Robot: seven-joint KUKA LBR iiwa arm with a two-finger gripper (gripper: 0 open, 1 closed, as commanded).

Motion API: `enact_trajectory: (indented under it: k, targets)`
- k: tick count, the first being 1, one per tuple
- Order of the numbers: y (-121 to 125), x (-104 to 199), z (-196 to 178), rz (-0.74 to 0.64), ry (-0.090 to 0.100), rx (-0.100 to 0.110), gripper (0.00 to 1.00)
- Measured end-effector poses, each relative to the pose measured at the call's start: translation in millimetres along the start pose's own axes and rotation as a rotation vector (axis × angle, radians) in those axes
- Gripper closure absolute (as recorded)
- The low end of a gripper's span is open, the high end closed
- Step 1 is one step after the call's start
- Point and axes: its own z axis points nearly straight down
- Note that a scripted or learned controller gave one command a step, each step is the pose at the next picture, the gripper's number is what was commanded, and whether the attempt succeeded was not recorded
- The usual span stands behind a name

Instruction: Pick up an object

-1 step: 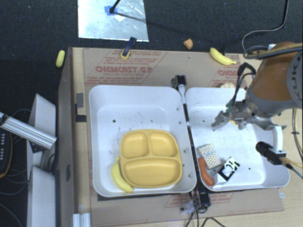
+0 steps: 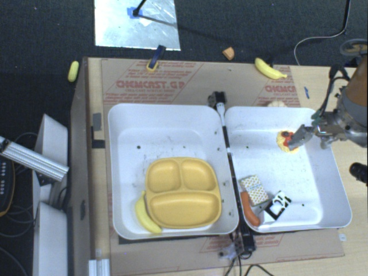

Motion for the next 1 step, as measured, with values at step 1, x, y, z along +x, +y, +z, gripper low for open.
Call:
enact_trajectory:
  k: [1]
  targets:
    - [19.9, -39.6, 87.9, 0.0, 0.002, 0.005, 0.0]
